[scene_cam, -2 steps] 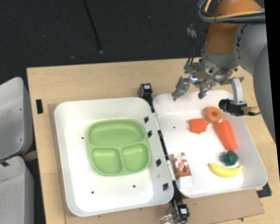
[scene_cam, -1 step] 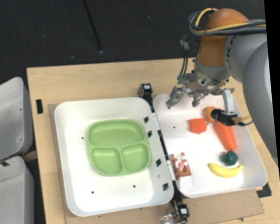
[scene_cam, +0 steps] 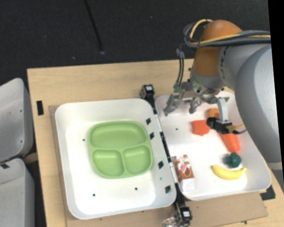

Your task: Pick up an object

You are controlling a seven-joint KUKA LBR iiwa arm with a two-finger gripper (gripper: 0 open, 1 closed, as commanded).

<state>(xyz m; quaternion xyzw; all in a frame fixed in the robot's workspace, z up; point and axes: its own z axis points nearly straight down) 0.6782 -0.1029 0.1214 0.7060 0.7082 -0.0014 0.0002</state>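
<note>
Your gripper [scene_cam: 181, 103] hangs with fingers spread, holding nothing, near the orange block [scene_cam: 200, 127]. It looks light and rigid; pinch it across its flat sides.

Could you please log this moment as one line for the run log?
gripper: open, nothing held, above right bin far edge | orange block, banana: in bin | left bin: green tray

The grey arm [scene_cam: 250, 83] was extended in from the right, its orange band [scene_cam: 215, 47] seen above the wrist. The gripper [scene_cam: 182, 105] was pointed downward and leftward, fingers [scene_cam: 169, 105] spread apart, with nothing seen between them.
</note>
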